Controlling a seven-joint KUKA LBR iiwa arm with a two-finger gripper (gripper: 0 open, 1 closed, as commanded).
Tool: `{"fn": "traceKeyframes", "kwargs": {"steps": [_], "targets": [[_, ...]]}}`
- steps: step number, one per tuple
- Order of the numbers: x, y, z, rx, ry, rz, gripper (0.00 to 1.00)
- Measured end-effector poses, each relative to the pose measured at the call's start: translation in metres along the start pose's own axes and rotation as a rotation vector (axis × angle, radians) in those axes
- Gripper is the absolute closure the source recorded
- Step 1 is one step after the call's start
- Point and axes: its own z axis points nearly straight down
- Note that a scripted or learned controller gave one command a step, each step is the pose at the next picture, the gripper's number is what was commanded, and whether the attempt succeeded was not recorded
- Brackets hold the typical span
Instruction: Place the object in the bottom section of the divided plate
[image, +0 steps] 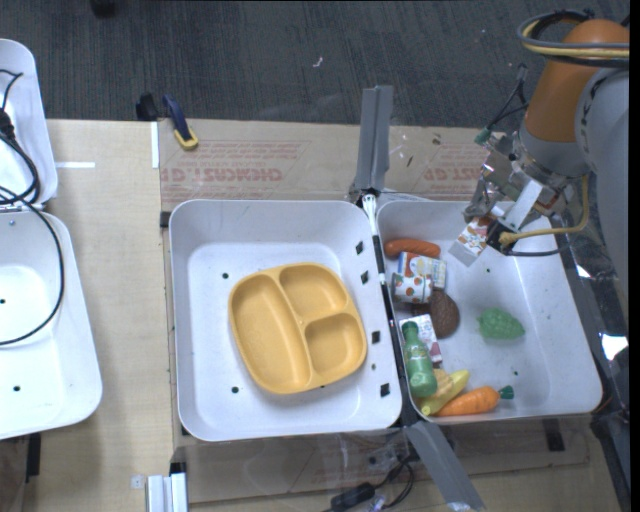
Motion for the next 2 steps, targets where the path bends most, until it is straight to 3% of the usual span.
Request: {"fn": "traceKeyframes", "kwargs": {"steps": [1, 2], "targets": [[0.028, -0.111, 0.003, 0.002, 0.001, -0.070, 1.00], [0.096, -0.123, -0.016, 0.000, 0.000, -0.084, 1.00]]}}
